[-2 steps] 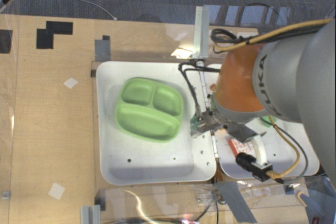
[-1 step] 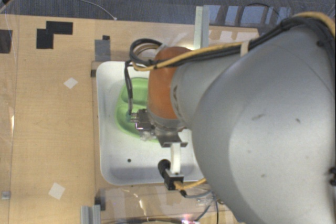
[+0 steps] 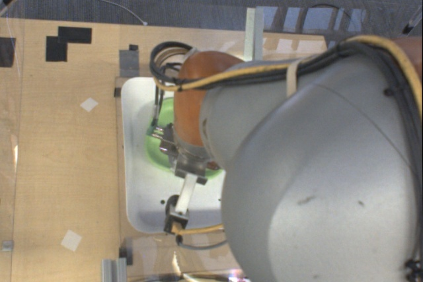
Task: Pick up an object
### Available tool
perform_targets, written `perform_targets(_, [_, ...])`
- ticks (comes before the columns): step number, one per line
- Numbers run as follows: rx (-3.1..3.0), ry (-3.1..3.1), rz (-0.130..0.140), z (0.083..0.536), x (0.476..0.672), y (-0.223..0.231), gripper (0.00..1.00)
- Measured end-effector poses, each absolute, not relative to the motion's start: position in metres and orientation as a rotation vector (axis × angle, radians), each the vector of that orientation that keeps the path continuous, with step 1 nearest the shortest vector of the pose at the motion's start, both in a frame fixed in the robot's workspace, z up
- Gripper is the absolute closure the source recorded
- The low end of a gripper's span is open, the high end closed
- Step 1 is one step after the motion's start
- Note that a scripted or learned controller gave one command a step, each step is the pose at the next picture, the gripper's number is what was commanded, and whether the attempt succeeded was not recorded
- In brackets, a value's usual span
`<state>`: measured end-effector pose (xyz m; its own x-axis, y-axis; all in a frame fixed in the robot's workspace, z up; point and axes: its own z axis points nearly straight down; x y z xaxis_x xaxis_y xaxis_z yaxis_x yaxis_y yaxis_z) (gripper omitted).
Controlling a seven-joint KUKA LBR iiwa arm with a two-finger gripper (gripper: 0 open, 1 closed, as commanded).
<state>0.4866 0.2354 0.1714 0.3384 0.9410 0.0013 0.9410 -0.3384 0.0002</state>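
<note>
A bright green object (image 3: 157, 150) lies in the white bin (image 3: 135, 168), toward its far half. My gripper (image 3: 160, 133) hangs right over it, reaching down from the orange-banded wrist (image 3: 192, 102). The wrist and gripper body cover most of the green object, so only its left edge shows. I cannot tell whether the gripper touches it.
The large grey arm (image 3: 317, 168) covers the right side of the view and whatever lies beneath it. Wooden bench surface (image 3: 59, 155) stretches to the left of the bin. A small dark speck (image 3: 162, 203) sits on the bin floor near the front.
</note>
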Motion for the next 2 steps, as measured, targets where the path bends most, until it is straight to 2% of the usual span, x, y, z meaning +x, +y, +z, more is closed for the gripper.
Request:
perform_targets(1, [-2.791, -1.441, -0.001, 0.188, 0.487, 0.228, 1.0])
perform_targets(2, [-3.109, -0.377, -0.01, 0.113, 0.513, 0.236, 1.0])
